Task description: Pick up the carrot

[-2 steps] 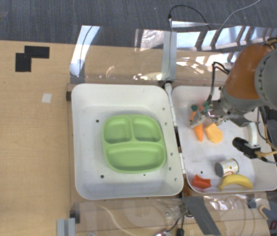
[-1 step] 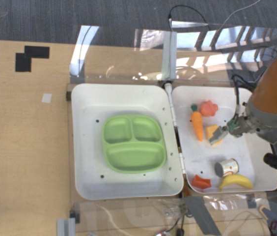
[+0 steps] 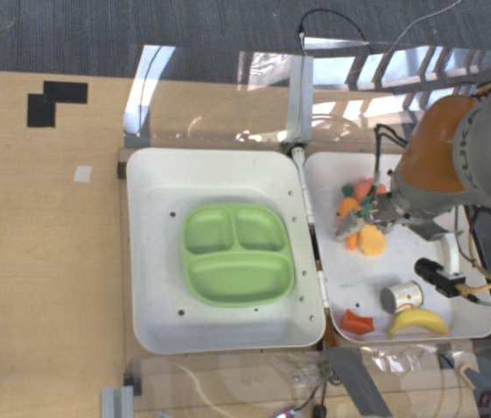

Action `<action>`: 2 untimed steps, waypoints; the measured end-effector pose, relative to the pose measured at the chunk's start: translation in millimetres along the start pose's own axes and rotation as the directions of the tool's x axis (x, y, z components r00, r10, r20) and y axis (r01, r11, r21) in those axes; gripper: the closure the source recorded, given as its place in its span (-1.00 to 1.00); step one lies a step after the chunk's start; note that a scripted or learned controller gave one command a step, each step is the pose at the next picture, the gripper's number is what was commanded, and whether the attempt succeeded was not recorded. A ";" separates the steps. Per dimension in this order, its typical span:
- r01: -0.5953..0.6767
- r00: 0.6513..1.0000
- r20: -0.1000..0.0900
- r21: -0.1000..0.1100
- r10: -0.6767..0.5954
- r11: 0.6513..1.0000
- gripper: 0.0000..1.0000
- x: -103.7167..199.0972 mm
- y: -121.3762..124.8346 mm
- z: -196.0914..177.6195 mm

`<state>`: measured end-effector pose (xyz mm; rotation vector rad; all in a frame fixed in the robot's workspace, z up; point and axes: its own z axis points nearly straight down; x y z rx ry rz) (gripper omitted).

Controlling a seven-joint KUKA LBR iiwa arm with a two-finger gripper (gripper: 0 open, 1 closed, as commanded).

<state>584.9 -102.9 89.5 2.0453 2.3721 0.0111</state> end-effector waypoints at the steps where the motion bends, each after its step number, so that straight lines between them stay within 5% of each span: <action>1: 0.002 1.000 -0.002 -0.007 -0.002 1.000 1.00 1.6 3.0 -11.4; 2: 0.079 0.997 -0.003 0.006 -0.079 0.997 1.00 69.5 4.0 -125.3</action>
